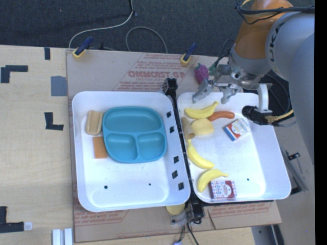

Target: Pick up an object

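From the camera view above the bench, the grey arm with its orange band reaches in from the right and hangs the two-finger gripper (216, 92) over the far edge of the right-hand shallow white bin (265, 167). Its metal fingers (202, 92) stand spread apart with nothing between them, so no grasp has been made. Just below the fingertips lies a curved yellow toy banana (201, 110), with an orange toy sausage (221, 116) beside it and a pale yellow rounded piece (202, 128) touching the banana's near side. Further forward in that bin sit a small red, white and blue carton (236, 130), two more yellow banana-shaped pieces (199, 160) and a red printed box (222, 189). The left-hand white bin (127, 188) holds a blue divided plastic tray (135, 135).

This looks like the approach step. The next move likely calls for a short descent onto the banana, the spread jaws straddling its narrow body before closing.
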{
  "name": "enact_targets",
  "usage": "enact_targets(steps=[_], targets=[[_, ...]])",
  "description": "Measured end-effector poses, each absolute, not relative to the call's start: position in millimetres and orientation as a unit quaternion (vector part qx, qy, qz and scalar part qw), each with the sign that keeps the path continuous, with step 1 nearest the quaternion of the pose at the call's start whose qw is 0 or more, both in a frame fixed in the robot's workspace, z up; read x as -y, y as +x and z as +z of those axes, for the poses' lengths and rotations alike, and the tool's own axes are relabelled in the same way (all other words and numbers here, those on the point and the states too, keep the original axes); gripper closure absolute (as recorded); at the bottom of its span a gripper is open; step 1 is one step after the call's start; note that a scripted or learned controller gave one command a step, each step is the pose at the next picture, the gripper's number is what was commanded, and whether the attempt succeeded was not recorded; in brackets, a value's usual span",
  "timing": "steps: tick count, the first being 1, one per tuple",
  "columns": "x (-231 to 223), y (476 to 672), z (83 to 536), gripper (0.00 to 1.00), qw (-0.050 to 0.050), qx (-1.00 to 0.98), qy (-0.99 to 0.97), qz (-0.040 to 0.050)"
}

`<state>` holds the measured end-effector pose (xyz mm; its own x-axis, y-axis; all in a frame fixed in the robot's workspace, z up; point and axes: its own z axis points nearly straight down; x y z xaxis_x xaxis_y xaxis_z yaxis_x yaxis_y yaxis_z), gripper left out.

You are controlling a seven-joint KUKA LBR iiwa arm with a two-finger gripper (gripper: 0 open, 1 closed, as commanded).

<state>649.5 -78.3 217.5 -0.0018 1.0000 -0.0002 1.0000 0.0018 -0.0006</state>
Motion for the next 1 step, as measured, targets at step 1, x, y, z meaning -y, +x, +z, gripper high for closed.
enact_targets(steps=[1], targets=[[60.4,638.3,181.7,0.00,0.001,0.708,-0.706,0.0017]])
